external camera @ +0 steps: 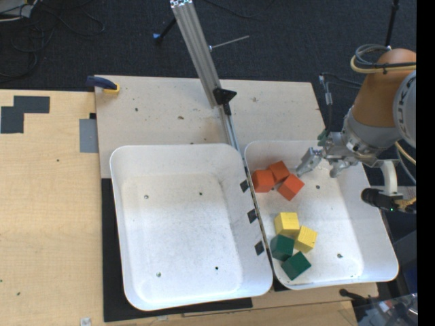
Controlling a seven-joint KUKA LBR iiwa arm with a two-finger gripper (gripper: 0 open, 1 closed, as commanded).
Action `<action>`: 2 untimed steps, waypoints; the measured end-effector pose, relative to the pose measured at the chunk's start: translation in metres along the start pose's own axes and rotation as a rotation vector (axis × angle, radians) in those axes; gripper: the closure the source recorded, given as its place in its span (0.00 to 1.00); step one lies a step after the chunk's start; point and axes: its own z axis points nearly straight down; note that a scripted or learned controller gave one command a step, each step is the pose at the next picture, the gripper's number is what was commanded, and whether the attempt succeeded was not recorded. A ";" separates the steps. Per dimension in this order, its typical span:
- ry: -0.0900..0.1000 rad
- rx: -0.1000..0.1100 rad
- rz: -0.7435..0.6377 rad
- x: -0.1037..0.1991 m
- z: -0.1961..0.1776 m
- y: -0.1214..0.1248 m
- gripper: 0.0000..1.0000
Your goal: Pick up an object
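Just one camera, fixed up high over the bench (47,182) and looking down at a slant. Far enough back to catch both white bins whole, left bin (129,182) and right bin (367,236) side by side, plus dark floor with cables along the top. Arm (384,100) coming in from the right edge. Slanted metal rail (200,49) running from top center down to between the bins.

Two shallow white bins (177,277) look like smooth, speckled plastic; the pale bench (47,202) shows matt wood grain; the slanted grey rail (200,49) seems brushed metal.
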 end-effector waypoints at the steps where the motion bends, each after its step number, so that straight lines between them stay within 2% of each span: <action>1: 0.000 -0.006 0.003 -0.002 0.041 0.001 0.00; 2: -0.007 -0.027 0.001 -0.004 0.048 0.007 0.00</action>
